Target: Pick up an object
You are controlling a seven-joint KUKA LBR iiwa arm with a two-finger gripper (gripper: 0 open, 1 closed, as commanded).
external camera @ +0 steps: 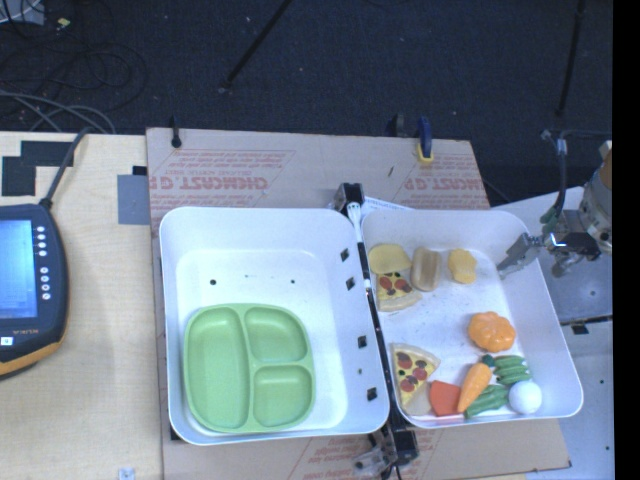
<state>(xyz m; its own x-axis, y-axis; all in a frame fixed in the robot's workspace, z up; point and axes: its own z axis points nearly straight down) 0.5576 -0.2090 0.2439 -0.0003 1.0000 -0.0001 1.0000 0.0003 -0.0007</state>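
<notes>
Nearest the lens, along the front wall of the right bin (560, 340), a cluster of toy food crowds together: a pizza slice (411, 365), a red wedge (444, 398) just beside it, a carrot (474, 385) leaning against green pea pods (497, 383), and a white egg (524, 397) in the corner; these touch and overlap, so their edges are hard to separate. Behind them an orange fruit (491, 331) sits alone. At the back of that bin lie a second pizza piece (391, 280) against the divider, a tan block (427, 267) touching it, and a small yellow lump (462, 265) just beside. The left bin (262, 236) holds a green divided plate (250, 369). The gripper (520, 252) hangs at the right bin's far right rim, apart from all the food, nothing visibly between its tips; small and dim, it cannot be read as parted or closed, and the arm is cut off by the frame. A handheld screen (25, 283) lies at left, partly cropped.
</notes>
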